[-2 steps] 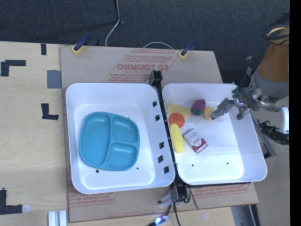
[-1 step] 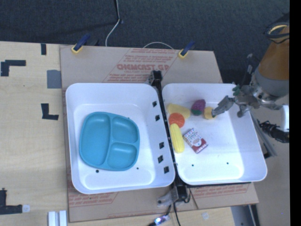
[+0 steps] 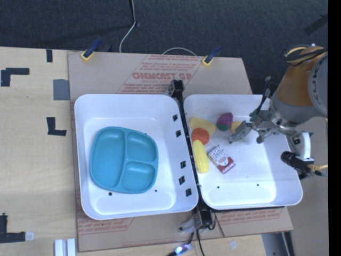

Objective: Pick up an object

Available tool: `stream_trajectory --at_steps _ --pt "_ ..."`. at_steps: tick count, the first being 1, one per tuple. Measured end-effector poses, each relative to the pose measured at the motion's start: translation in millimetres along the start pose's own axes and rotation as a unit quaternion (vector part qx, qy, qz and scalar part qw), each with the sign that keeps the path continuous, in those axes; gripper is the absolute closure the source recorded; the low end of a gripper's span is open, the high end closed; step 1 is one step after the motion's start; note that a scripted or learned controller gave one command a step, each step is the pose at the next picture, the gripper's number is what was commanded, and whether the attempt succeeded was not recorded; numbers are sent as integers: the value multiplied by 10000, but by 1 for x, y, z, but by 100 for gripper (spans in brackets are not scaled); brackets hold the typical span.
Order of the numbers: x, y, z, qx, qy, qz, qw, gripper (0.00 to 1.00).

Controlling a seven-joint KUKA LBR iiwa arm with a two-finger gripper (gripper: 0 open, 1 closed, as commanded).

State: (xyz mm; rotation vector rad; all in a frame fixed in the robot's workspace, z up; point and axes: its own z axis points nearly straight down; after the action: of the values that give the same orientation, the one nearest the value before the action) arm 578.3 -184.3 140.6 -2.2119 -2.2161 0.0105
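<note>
The right bin (image 3: 277, 193) holds several small objects along its left side. A purple piece (image 3: 225, 120) lies near the back, with a yellow piece (image 3: 202, 124) and a red-orange round piece (image 3: 200, 135) beside the divider. A yellow corn cob (image 3: 201, 157) and a red-and-white packet (image 3: 221, 159) lie further forward. My gripper (image 3: 246, 137) hangs over the middle of this bin, just right of the purple piece. It is open, with nothing between its fingers. One fingertip (image 3: 233, 138) points toward the packet. A small yellow bit (image 3: 236, 125) shows just behind that finger.
The left bin (image 3: 85, 111) holds a blue divided plate (image 3: 124, 159). Black clips (image 3: 184, 164) run along the divider between the bins. The arm's grey and orange wrist (image 3: 298, 89) stands over the right bin's right rim. Cardboard lies under both bins.
</note>
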Motion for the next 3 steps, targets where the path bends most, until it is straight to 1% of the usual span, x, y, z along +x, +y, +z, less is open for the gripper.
stream_trajectory --at_steps 1,2,3 --pt "1 0 56 -29 -13 0 10000 0" --pt "1 0 46 -18 -11 -6 10000 100" --pt "-5 -5 -10 -53 -13 7 10000 100"
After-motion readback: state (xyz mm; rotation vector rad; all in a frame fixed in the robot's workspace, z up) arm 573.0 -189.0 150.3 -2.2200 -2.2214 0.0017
